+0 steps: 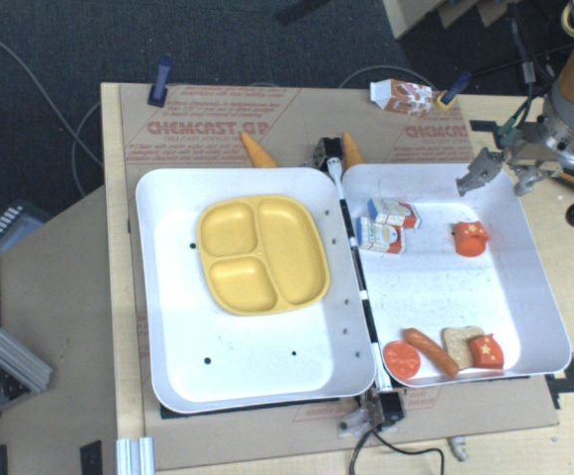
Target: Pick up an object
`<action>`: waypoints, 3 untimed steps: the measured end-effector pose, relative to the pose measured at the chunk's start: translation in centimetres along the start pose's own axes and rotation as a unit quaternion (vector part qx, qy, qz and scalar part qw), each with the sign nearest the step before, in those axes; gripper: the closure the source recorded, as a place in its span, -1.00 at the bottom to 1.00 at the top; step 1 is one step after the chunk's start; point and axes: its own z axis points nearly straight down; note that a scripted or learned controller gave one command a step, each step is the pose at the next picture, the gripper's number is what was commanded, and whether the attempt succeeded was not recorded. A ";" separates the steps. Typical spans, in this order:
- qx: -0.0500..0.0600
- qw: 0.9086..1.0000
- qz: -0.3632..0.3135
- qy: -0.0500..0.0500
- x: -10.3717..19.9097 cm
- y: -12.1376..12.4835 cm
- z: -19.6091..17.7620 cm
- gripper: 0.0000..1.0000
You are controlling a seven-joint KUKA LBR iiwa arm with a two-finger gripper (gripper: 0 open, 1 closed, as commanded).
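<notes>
Your likeliest target is the small red tomato-shaped plastic toy (470,238), lying alone in the upper part of the right white bin (539,295), well apart from the rest. Treat it as light, stiff and smooth-skinned: it should neither crush nor sag, but a rounded body like that can squirt out sideways, so close across its widest middle and not on the leafy top.

To the tomato's left lies a small blue, white and red carton (386,226), probably a toy milk box; its flat sides would give you a surer grip. Down from the tomato, along the bin's near edge, sit a red disc, an orange sausage-shaped toy and a tan slice with a red piece, crowded together and harder to single out.

The gripper (485,171) hangs over the bin's far rim, up and just right of the tomato, with the wrist reaching in from the right. Its fingers appear spread apart and hold nothing, though the view is small there.
</notes>
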 end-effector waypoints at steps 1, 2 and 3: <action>0.001 1.000 0.000 0.001 -4.2 1.3 8.3 -1.00; 0.002 1.000 -0.001 0.001 -2.2 0.0 15.0 -1.00; 0.001 1.000 0.000 0.001 -2.3 -2.0 14.9 -1.00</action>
